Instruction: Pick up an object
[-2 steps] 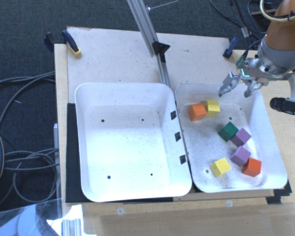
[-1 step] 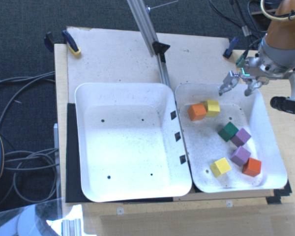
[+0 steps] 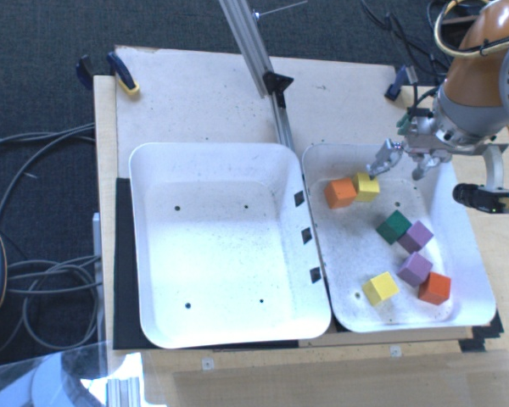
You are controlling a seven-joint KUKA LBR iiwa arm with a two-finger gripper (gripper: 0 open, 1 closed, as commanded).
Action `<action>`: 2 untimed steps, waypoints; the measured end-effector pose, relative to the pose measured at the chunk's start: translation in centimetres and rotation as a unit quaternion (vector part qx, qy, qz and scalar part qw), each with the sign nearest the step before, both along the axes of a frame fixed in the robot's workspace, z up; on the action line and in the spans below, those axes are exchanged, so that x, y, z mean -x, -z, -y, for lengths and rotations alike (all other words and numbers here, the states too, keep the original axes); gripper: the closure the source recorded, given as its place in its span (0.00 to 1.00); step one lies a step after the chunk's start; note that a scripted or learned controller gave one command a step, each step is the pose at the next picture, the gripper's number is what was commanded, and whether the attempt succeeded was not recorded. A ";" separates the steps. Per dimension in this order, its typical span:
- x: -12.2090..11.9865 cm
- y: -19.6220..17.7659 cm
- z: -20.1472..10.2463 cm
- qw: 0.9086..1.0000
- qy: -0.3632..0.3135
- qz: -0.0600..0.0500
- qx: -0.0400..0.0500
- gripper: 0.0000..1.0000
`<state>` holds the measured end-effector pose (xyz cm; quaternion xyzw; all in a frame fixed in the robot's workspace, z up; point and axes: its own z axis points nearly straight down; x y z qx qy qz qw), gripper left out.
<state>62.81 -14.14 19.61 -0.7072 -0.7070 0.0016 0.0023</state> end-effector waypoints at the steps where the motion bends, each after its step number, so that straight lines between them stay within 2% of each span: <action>1: -0.7 4.6 -0.1 1.000 -0.001 0.000 0.000 0.00; 2: -1.0 7.8 0.0 1.000 0.000 0.008 0.002 0.00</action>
